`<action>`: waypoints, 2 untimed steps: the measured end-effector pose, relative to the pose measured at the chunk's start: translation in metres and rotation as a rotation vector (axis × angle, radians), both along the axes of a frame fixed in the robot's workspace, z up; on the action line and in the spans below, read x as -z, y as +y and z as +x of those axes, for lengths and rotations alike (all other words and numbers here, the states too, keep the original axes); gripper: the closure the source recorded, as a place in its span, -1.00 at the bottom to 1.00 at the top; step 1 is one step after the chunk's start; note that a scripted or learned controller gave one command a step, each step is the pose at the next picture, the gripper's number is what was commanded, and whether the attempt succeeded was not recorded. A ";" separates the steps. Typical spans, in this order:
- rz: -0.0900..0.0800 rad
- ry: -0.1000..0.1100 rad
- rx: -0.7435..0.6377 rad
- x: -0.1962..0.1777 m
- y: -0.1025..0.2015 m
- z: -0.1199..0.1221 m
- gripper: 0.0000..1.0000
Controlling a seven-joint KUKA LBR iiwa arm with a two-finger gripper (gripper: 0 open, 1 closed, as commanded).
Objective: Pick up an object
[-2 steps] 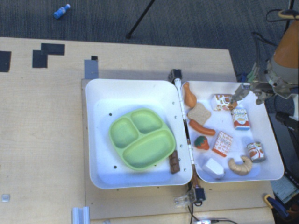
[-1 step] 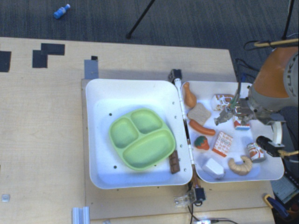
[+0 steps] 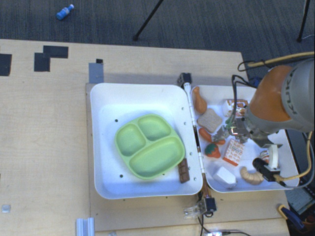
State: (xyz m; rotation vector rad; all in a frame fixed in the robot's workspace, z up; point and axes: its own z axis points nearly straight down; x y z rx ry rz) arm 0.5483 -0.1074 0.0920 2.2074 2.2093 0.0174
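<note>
Down front on the desk [image 3: 44,146], the left bin [image 3: 101,146] has a green divided plate [image 3: 150,145] with a brown bar [image 3: 183,171] just beside it. Right bin [image 3: 290,161] is cluttered: orange piece [image 3: 200,102], grey sponge [image 3: 210,120], red-and-white packet [image 3: 233,152], white block [image 3: 226,175], tan curved piece [image 3: 251,176]. Tool [image 3: 231,130] sits low over the packet; can't tell how far it's open or whether it's got anything.
</note>
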 end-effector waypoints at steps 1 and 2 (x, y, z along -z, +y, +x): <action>0.003 -0.011 -0.002 -0.014 0.002 0.004 1.00; 0.006 0.018 -0.003 -0.093 0.033 -0.055 1.00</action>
